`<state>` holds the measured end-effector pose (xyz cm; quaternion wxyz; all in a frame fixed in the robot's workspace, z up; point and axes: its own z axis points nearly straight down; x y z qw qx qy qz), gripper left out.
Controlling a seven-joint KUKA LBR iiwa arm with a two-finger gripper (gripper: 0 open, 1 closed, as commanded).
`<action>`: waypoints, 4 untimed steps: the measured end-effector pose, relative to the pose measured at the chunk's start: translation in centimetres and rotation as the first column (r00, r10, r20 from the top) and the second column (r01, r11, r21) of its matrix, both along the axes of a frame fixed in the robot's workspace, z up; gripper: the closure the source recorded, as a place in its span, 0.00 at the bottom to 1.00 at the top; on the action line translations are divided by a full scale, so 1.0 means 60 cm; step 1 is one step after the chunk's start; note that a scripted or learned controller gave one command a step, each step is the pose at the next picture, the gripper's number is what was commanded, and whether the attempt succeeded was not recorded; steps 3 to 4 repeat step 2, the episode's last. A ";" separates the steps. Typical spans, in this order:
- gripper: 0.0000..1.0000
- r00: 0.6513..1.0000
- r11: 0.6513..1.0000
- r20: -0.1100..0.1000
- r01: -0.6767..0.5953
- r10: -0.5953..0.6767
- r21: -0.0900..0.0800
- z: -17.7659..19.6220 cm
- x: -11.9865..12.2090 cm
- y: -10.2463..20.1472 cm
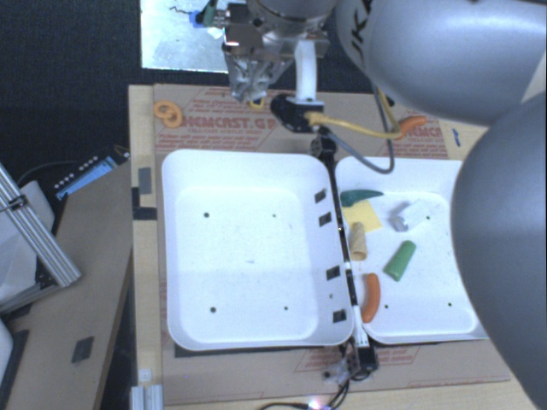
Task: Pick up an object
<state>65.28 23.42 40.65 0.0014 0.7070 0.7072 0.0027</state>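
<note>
Finds the gripper (252, 88) high in the view, over the brown cardboard sheet (214, 114), just beyond the far rim of the left bin (248, 165). Cannot tell from this angle whether wide, narrow or closed on anything.

Places every candidate for picking well apart from the gripper, all in the right bin (427, 327), nearer the camera and toward the view's right of it. Meets first, closest to the gripper, a dark green pod (361, 196) lying near the wall shared by the bins. Sees a yellow block (365, 216) just nearer the camera than the pod, touching it or nearly so. Sees a tan cork-like cylinder (357, 244) one step farther from the gripper again, close against that same wall.

Notes a small grey-white piece (400, 219) farther toward the view's right of the gripper than the block, and a light green cylinder (399, 260) lying tilted, nearer the camera than that piece. Puts an orange sausage shape (370, 297) farthest from the gripper, beside the shared wall.

Spots an orange ring (167, 112) on the cardboard to the view's left of the gripper, outside both bins
</note>
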 end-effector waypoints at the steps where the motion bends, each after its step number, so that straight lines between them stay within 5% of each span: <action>1: 1.00 1.000 1.000 -0.001 -0.001 0.001 0.000 0.031 0.027 0.000; 2: 1.00 1.000 1.000 0.009 -0.006 0.006 0.003 0.229 0.022 0.001; 4: 1.00 1.000 1.000 0.009 -0.006 0.006 0.003 0.229 0.022 0.001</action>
